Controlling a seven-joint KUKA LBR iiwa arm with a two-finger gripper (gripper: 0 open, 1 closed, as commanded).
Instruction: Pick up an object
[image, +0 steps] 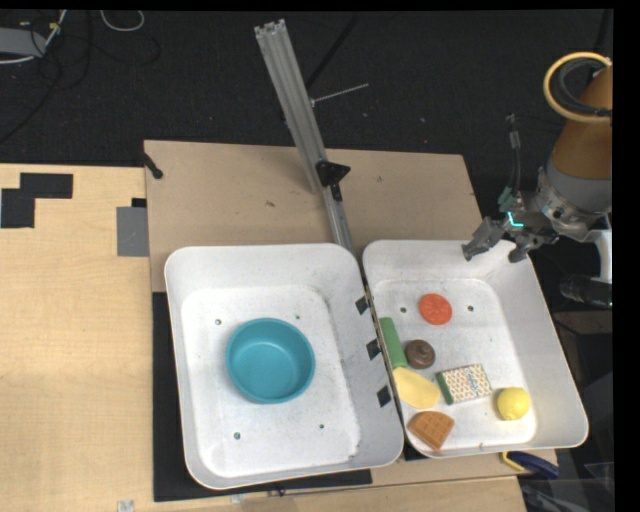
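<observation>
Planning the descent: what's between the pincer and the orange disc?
Bare white floor of the right bin separates the pincer from the orange disc, per the camera view.
</observation>
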